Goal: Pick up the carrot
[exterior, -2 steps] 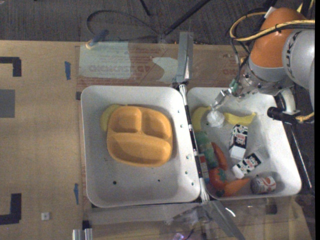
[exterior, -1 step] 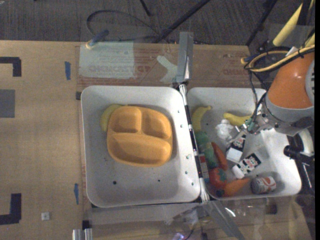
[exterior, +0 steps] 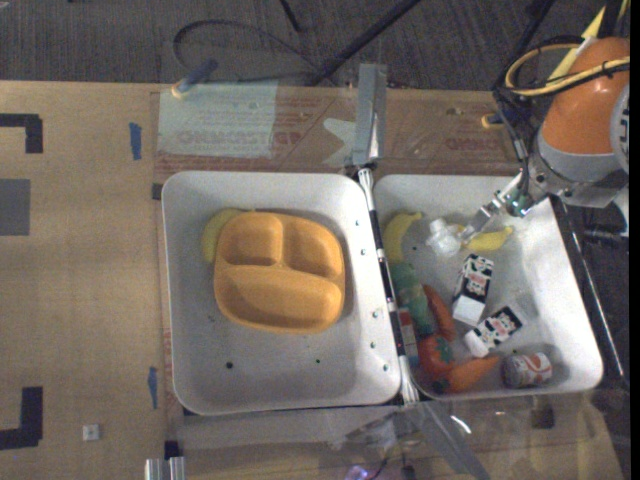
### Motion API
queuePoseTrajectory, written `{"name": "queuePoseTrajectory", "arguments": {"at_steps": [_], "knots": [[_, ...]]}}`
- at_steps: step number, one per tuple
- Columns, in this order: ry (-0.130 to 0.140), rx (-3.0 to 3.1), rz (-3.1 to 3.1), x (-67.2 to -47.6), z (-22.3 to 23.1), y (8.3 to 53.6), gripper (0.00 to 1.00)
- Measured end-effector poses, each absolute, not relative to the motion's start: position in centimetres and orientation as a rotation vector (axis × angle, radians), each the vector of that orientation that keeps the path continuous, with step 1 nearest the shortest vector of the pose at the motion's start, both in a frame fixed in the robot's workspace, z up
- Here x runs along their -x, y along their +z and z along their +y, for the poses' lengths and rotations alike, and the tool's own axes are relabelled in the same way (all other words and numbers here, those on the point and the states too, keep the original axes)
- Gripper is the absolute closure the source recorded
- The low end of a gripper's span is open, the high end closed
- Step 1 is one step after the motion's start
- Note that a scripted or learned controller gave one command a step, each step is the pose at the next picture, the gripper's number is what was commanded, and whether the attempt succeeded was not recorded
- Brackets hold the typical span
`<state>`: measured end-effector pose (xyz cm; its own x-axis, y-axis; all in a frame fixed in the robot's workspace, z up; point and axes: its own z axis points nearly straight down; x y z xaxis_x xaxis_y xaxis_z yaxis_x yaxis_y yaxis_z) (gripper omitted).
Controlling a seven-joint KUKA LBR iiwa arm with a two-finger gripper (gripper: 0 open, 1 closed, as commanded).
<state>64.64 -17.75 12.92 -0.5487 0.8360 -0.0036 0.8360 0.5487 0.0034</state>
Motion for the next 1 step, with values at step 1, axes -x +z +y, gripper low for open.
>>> {"name": "queuePoseTrajectory", "arguments": {"at_steps": [1], "knots": [[0.002,-1.568,2.716,-65.24,-22.32,12.49,0.00]]}}
